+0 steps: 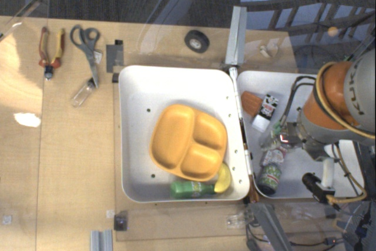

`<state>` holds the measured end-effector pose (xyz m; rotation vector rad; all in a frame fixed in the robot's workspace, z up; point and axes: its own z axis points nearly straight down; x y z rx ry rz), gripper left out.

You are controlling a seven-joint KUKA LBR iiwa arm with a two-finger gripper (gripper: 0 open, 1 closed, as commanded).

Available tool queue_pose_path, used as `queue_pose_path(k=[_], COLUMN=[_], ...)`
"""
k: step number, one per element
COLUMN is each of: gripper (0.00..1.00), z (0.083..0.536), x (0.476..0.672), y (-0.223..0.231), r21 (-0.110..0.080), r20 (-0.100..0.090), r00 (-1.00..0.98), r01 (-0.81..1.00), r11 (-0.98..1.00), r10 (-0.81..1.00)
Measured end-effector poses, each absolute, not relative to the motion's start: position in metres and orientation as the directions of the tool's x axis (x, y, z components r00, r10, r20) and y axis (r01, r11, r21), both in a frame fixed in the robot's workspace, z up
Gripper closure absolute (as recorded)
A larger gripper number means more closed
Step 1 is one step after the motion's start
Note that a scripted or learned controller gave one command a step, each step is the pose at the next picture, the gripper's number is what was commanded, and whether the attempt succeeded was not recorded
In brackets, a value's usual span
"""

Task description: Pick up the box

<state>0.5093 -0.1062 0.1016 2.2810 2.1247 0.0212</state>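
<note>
The box [269,106] is a small black, white and red carton lying in the right bin [258,83], near its upper left part. It rests between a brown object [251,103] and a white bottle cap end [261,123]. My gripper [282,138] hangs from the grey and orange arm [338,103] over the middle of the right bin, a little below and to the right of the box. The wrist body hides most of it, and nothing is seen held in it.
Just under the gripper lie a crumpled silvery wrapper [273,156] and a dark green bottle [269,178]. The left bin [135,85] holds a yellow divided tray [189,142], a green bottle [192,188] and a yellow fruit [224,180]. Scissors [88,47], pliers [50,50] and a tape roll [197,40] sit on the bench behind.
</note>
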Motion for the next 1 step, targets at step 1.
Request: queue_pose_path(k=[1], gripper=[1.00], z=[0.2164], x=[0.5163], y=[-0.0530], r21=[0.007], r20=[0.000], r00=[0.075], r01=[0.997], r11=[-0.075], r10=[0.997])
